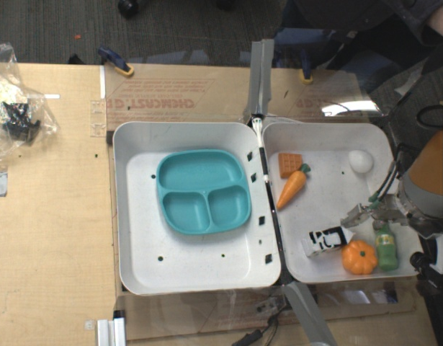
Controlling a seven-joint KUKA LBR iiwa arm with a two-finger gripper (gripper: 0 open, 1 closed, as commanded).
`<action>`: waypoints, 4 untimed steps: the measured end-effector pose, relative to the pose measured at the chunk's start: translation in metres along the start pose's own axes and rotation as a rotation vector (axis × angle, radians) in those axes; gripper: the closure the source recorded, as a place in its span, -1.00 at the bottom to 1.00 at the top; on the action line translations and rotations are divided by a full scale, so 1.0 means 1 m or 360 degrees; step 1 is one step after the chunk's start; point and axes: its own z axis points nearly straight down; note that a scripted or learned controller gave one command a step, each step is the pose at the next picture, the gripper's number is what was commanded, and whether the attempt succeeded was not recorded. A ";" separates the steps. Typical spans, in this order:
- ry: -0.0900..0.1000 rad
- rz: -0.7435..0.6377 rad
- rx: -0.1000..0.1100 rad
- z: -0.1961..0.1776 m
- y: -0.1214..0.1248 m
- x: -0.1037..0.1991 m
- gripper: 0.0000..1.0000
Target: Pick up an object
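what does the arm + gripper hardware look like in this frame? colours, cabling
The arm comes in at the view's right edge: an orange band over a grey body. The gripper is thin bare grey metal, with slender light-coloured linkage pieces. A thin dark cable, with a greenish one beside it, curves from the arm down toward the gripper. No markings are legible.

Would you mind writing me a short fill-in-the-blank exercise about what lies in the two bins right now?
1. The teal divided plate lies in the ____ bin in the camera view.
2. The toy carrot lies just below the orange ____.
3. The pumpkin sits beside a ____ bottle.
4. The gripper hovers over the right bin, near the bottle and below a ____ ball.

Missing words: left; waffle; green; white
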 end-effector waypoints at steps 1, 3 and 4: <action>-0.0045 -0.0101 0.0018 0.004 -0.013 0.044 -1.00; -0.0012 0.0101 0.0020 -0.007 -0.007 0.006 -1.00; -0.0041 -0.0274 0.0019 0.003 -0.012 0.038 -1.00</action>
